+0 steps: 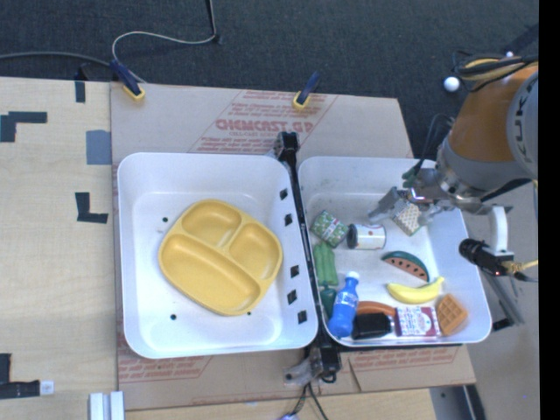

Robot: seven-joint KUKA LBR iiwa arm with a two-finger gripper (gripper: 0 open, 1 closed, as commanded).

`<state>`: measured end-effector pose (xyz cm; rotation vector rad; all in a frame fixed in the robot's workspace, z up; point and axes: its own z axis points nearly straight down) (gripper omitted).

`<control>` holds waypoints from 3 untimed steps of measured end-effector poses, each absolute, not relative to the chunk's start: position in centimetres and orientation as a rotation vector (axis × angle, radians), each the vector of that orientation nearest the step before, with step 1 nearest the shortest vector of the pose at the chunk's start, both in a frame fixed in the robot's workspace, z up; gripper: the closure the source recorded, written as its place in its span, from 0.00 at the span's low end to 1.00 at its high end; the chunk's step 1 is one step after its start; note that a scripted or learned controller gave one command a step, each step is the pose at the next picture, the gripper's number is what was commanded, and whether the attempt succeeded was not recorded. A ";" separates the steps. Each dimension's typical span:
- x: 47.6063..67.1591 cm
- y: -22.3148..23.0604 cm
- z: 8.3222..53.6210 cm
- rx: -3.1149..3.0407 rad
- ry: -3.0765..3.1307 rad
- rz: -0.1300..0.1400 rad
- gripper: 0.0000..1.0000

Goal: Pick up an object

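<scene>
My gripper hangs over the upper right part of the right bin, reaching in from the right. A small beige speckled piece lies right at the gripper's tip; whether it is held cannot be told. Just left of it lies a white can on its side, and a green patterned item beyond that. Lower in the bin are a watermelon slice, a banana, a waffle, a red carton, a blue bottle and a green cucumber.
The left bin holds a yellow divided plate. A black item and an orange piece lie by the bottle. The divider runs between the bins. Cables hang at the arm's right.
</scene>
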<state>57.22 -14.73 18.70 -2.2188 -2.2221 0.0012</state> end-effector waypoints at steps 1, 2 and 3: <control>54.9 -11.2 9.7 -2.218 -2.220 0.003 0.00; 51.7 -9.7 8.6 -2.230 -2.224 0.000 0.00; 57.1 -10.1 8.6 -2.223 -2.225 -0.003 0.00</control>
